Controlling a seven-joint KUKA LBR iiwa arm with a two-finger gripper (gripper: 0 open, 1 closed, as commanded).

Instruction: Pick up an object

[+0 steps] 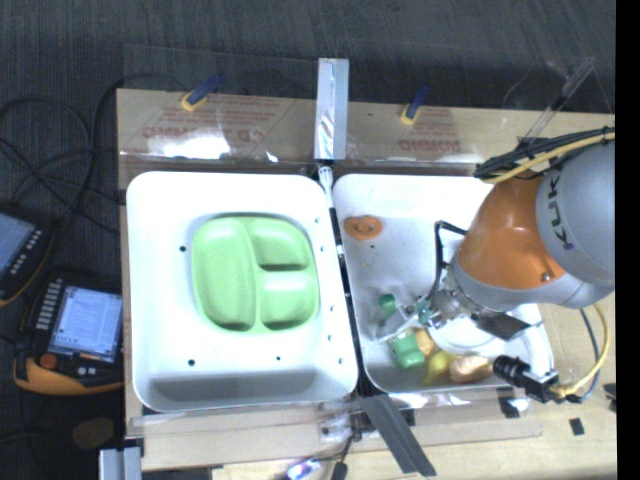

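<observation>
My gripper point(424, 314) is low in the right bin point(400, 203), under the grey and orange wrist, right over a cluster of small objects at the bin's front. A small green piece point(387, 304) lies just left of it. A green cylinder point(406, 352) lies just in front, with a small tan piece point(425, 341) beside it. A yellow-green fruit point(438, 367) and a tan rounded object point(468, 369) lie along the front wall. An orange disc point(362, 227) sits apart at the bin's back left. The wrist hides what is directly under the gripper.
The left bin point(160, 268) holds a green divided plate point(255, 271). A ridge point(340, 268) separates the two bins. The arm's body point(520, 248) covers the right side of the right bin. A black cable connector point(515, 371) hangs by the front right corner.
</observation>
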